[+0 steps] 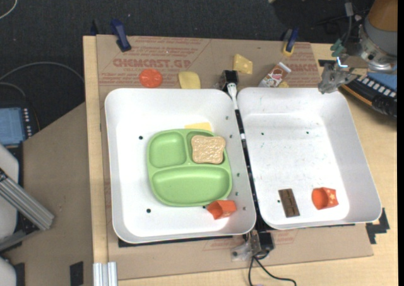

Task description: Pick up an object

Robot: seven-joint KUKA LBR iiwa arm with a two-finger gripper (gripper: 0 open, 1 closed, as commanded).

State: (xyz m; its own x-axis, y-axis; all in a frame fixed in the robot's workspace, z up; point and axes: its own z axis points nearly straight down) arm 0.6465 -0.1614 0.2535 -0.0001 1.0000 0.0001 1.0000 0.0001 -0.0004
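Observation:
A brown chocolate bar [288, 202] and an orange cup-like piece [324, 198] lie near the front of the right bin [297, 146]. The left bin [126, 152] holds a green divided plate [188, 177] with a slice of toast [207, 149] in its upper right compartment. A yellow piece [199, 127] pokes out behind the plate, and a red-orange block [221, 208] rests at its front edge. My gripper [331, 81] hangs over the far right corner of the right bin, well away from every object, with nothing seen in it.
Behind the bins, on the cardboard, lie an orange disc [150, 77], a yellow item [189, 80], a cheese wedge [242, 63], a small packet [274, 76] and a black-and-white piece [230, 81]. Blue clamps [120, 35] [290, 40] grip the back edge.

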